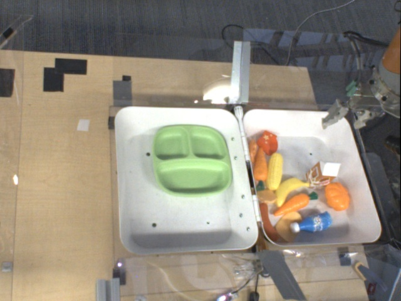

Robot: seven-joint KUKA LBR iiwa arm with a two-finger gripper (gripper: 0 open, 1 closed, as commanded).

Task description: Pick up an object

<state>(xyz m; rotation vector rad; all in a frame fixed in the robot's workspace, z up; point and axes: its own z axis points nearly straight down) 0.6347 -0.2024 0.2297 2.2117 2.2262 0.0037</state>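
The arm has its gripper (341,108) over the far right corner of the right bin (369,199) — above the rim and well apart from the toys. Nothing sits between its fingers, though whether they are spread or closed I cannot tell from this angle.

The things to pick from lie in the right bin: a red tomato (267,142) toward the far side, an ear of corn (274,170) and a banana (291,189) in the middle, a carrot (292,204) just near of the banana, an orange (338,196) at the right, a small carton (322,173) beside it, and a blue bottle (313,222) lying flat at the near side. The left bin (131,180) holds a green divided plate (191,158).

This looks like the approach step — no grasp begun. The next move calls for travelling leftward and nearer, then descending on one toy; the orange or the bottle sit freest of neighbours.
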